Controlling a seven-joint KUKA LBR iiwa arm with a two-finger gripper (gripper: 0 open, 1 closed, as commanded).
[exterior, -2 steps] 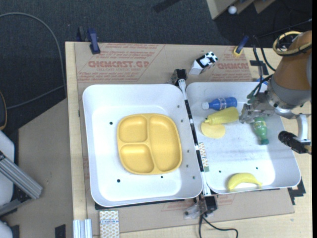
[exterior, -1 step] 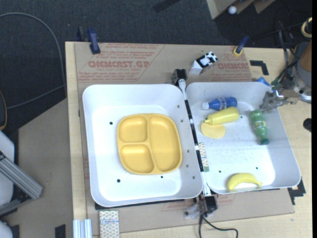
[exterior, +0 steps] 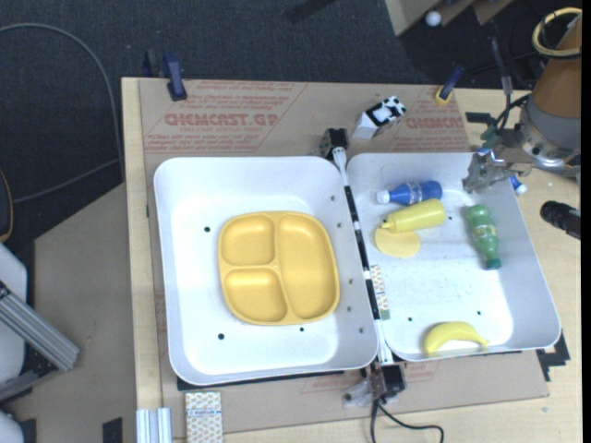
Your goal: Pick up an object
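Camera view: "CHEMCAST GP" in red on the bench board (exterior: pixel 222 118); pincer (exterior: pixel 482 169) over right bin (exterior: pixel 526 289), grip state unclear.

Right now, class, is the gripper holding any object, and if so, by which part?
Nothing is held. The gripper hangs over the right bin's upper right corner with no object between its fingers; the green bottle lies just below it in the bin.
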